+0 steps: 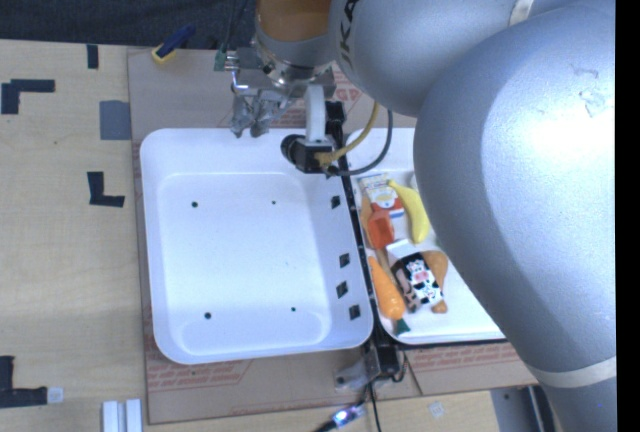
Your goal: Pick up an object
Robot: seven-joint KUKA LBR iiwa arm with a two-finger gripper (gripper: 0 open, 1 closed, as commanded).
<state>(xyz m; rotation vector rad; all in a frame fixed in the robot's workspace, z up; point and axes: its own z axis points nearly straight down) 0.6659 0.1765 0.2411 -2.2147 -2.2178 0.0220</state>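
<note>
A: Logging from the remote console. The arm (pixel 470 50) comes in from the right and covers most of the right bin (pixel 470 328). The end effector (pixel 250 120) hangs over the far rim of the left bin (pixel 240 240), near its back edge.

B: Fingers parted or closed?

A: I can't tell. I see a cluster of metal parts at the tip, too small and blurred to read. I see nothing between them.

B: Where are the objects?

A: All in the right bin, in the strip beside the divide between the bins. A carrot (pixel 386 288) lies along the near left side. Just beside it is a small black-and-white cow toy (pixel 420 282). Further back is a banana (pixel 412 210), touching or overlapping a red-and-orange bottle (pixel 380 220). All of these are well apart from the end effector.

B: Anything else on the desk?

A: The bins sit on a brown cardboard sheet (pixel 200 375). Black tape marks (pixel 100 188) are on the desk (pixel 60 270) to the left. A blue-and-yellow item (pixel 174 42) lies at the far edge; I can't identify it.
</note>
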